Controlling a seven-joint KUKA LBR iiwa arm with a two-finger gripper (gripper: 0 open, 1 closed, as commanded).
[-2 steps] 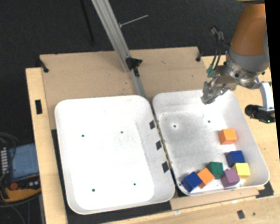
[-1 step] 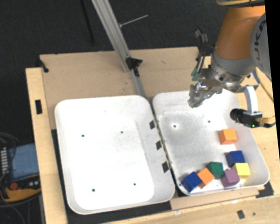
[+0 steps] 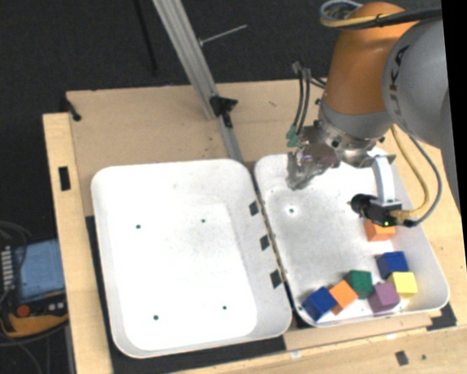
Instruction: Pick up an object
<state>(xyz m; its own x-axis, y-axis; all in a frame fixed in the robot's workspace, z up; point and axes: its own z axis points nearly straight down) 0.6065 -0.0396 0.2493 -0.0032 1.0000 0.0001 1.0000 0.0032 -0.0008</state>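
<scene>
Reaching in from the right, the grey and orange arm (image 3: 370, 70) is seen above the far end of the right bin (image 3: 321, 239), its gripper (image 3: 302, 171) hanging over the bin's upper left corner; whether anything is held cannot be told. Several small blocks are gathered in that bin. Along its near edge a blue block (image 3: 319, 302), an orange block (image 3: 342, 294) and a green block (image 3: 360, 282) are lined up touching, with a purple block (image 3: 384, 296) and a yellow block (image 3: 404, 282) just beside them. A second blue block (image 3: 392, 263) is set just above the yellow one, and another orange block (image 3: 380, 229) lies farther up near the right wall. The left bin (image 3: 182, 253) is shown alongside. Partial lettering on the arm cannot be read.
</scene>
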